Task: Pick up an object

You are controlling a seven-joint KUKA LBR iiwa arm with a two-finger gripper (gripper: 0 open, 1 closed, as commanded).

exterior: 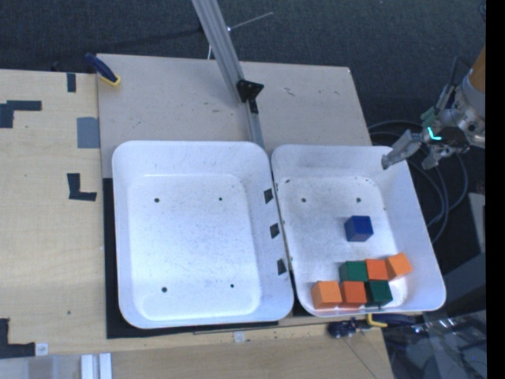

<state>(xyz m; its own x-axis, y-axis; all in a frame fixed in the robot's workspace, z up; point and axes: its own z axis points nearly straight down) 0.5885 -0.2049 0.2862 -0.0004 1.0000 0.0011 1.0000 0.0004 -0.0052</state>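
At the right edge of the bench, the gripper (412,151) hangs above the far right rim of the right-hand bin (316,164), its two fingers (394,155) spread apart with nothing between them. The task appears to be at its approach step: no object is yet held. Candidates lie in the right-hand bin. A blue cube (358,227) sits alone near the bin's middle, well apart from a cluster of orange and green cubes (361,281) packed against the near wall. The blue cube seems the easier target, since its sides are free for the fingers. The next move likely calls for travel inward and toward the near side, then a straight descent with the fingers straddling the cube. The clustered cubes touch one another, so a finger would probably strike a neighbour. The left-hand bin (189,235) lies just beside. A slanted metal rail (225,50) with a black clamp (249,91) crosses the far bench, away from the likely path; cables (442,188) hang near the arm, beyond the bin's right rim.
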